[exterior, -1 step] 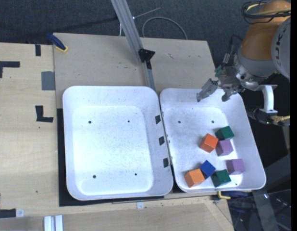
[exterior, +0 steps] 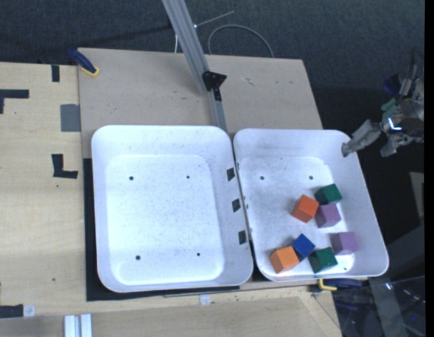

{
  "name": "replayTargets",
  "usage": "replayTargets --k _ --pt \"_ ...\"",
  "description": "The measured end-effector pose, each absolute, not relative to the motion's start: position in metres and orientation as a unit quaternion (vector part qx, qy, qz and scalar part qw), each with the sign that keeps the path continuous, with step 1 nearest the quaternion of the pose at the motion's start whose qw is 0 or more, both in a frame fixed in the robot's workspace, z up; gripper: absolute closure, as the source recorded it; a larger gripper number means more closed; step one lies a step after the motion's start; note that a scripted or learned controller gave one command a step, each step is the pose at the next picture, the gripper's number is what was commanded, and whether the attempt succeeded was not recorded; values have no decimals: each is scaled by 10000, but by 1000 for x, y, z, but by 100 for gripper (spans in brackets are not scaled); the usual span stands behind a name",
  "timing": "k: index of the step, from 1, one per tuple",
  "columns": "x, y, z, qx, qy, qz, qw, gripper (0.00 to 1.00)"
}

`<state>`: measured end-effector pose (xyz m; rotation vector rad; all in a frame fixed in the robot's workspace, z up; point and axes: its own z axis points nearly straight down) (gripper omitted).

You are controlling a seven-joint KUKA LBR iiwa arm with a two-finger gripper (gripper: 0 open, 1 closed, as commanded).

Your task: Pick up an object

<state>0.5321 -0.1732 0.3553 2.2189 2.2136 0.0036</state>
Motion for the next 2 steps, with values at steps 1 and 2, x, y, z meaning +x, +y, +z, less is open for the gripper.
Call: replayTargets --k 1,2 --pt "540 -100 301 7045 7097 -11 -30 0" --pt "514 -16 187 7052 7090 -30 -49 0"
